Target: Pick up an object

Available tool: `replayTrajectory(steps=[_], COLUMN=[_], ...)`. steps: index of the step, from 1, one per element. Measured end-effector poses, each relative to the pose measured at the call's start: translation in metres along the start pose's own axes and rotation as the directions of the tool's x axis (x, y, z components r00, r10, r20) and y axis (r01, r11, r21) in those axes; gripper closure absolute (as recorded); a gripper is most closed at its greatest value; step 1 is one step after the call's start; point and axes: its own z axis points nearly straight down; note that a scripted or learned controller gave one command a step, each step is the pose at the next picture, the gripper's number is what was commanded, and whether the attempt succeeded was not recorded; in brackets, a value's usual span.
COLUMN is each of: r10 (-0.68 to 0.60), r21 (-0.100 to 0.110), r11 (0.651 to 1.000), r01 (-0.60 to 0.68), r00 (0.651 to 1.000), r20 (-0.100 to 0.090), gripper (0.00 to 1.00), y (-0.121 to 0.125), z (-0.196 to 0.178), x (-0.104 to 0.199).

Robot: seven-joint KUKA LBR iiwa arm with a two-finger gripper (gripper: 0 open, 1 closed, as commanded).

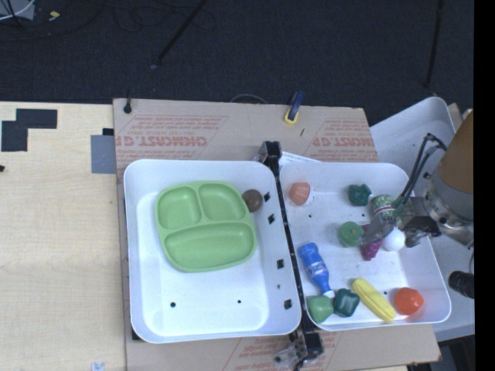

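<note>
- Gripper [384,230] sits low over the right side of the right bin [424,300], reaching in from the right edge; can't tell how its jaws are set, too much clutter around the tip.
- Right at the tip there's a purple thing [371,247], a white ball [394,240] and a small greenish can [381,205], all bunched up against it. Can't tell if any of them is actually being held.
- Just left of that cluster is a green round piece [350,233], and further up a dark teal lump [358,195].
- Up near the divider, a peach cup-looking object [299,193].
- Blue bottle [314,266] lies tilted in the lower left of that bin, with a green pear-ish thing [320,308] and a dark green block [346,304] below it, side by side.
- Yellow corn cob [373,299] lies slanted next to those, and an orange-red ball [407,301] sits in the bottom right corner.
- Left bin [193,315] has a light green divided plate [206,226] in its upper half, plus a brown ball [252,199] just touching the plate's upper right edge.
- Both bins rest on a cardboard sheet [201,134] on the wooden worktop [54,246].
</note>
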Motion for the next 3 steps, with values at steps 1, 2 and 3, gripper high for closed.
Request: replayTrajectory(steps=[1, 2, 3], r10=[-0.002, -0.002, -0.002], r21=[-0.012, -0.006, -0.008], r11=[1.0, 1.0, 1.0], r01=[0.002, 0.002, 0.002], r00=[1.0, 1.0, 1.0], r20=[0.002, 0.001, 0.001], gripper=[0.0, 0.0, 0.0], y=[0.002, 0.01, 0.006], z=[-0.006, 0.052, 0.104], x=[0.0, -0.005, -0.013])
